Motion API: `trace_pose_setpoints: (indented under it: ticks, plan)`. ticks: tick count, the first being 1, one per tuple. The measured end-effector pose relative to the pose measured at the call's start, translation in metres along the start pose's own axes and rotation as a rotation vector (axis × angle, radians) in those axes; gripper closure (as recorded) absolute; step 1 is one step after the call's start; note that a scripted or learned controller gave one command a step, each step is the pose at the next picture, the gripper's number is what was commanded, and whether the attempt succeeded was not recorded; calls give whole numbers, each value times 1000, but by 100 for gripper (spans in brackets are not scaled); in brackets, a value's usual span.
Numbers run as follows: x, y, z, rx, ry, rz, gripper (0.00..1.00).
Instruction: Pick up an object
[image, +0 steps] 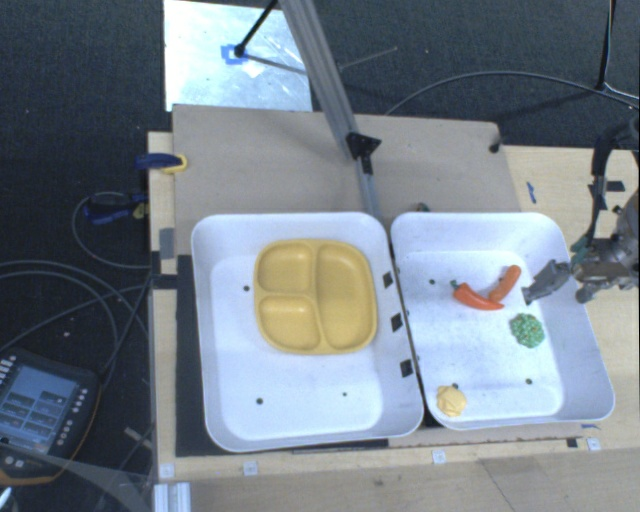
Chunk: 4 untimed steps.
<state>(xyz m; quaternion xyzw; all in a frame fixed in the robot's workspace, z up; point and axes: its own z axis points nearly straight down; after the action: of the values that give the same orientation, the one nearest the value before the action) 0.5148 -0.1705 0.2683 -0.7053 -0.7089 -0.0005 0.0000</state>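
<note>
Claw (562, 283), fingers spread and holding nothing, hovers over right bin (575, 330) beside curved orange-red pepper (487, 292); bumpy green broccoli (527, 330) nearby, yellow lump (452, 401) (corner). Left bin (225, 400): glossy yellow divided plate (315, 296).

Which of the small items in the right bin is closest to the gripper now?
The orange-red chili pepper: its upper end lies just beside the gripper. The green lump is lower; the yellow piece farthest.

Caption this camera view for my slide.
Gripper hovers beside the orange pepper in the right bin; yellow plate sits left.
</note>
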Motion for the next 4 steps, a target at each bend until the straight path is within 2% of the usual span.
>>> trace_pose_setpoints:
  ticks: [1, 3, 4]
  plan:
    - [0, 0, 0, -1, 0, 2, 0]
    - [13, 3, 115, 7, 2, 4, 0]
    - [9, -5, 161, 6, 2, 5, 0]
